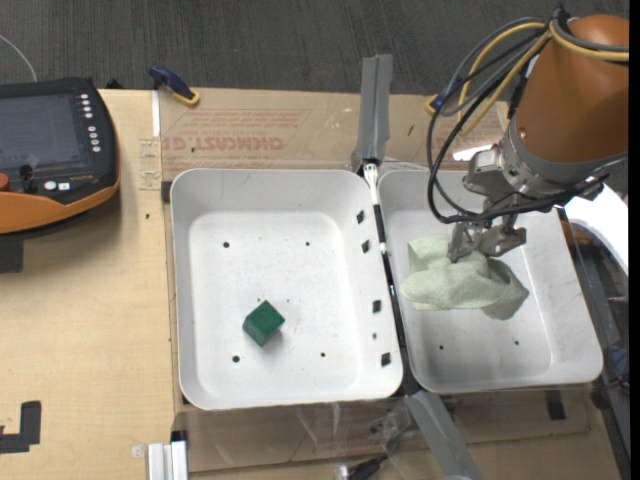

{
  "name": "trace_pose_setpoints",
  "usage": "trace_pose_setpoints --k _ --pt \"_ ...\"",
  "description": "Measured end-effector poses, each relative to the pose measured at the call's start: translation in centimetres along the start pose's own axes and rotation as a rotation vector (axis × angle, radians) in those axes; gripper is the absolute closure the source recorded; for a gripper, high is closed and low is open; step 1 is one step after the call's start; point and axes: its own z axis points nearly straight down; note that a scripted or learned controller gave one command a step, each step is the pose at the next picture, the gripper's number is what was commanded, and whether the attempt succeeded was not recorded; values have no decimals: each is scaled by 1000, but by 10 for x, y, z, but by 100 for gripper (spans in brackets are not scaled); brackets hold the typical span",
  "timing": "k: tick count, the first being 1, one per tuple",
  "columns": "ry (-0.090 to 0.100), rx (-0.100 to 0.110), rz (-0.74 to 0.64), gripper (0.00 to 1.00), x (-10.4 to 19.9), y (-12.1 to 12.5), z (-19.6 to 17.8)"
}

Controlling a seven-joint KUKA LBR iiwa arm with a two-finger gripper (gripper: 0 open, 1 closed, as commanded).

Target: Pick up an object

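Observation:
A pale green crumpled cloth (450, 280) lies in the right white bin (560, 363), toward its left middle. My gripper (483, 245) hangs from the grey and orange arm directly over the cloth's upper edge and meets the fabric there. Its tip hides part of the cloth, and a grey shadow sits under the cloth's right corner. A small dark green block (264, 322) rests on the floor of the left white bin (200, 368), left of centre and far from the gripper.
A grey divider post (374, 118) stands between the bins at the back. Black and yellow cables (450, 118) loop off the arm over the right bin's far edge. An orange-rimmed teach pendant (50, 158) lies on the bench at far left.

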Motion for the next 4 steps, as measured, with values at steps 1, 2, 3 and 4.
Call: trace_pose_setpoints --k 1,2,3,4 --pt "-1 -2 -516 100 1 56 -4" --pt "-2 -4 -975 100 2 79 2" --pt "-4 -5 -1397 100 1 78 4" --pt "-4 -4 -1369 100 38 53 12"
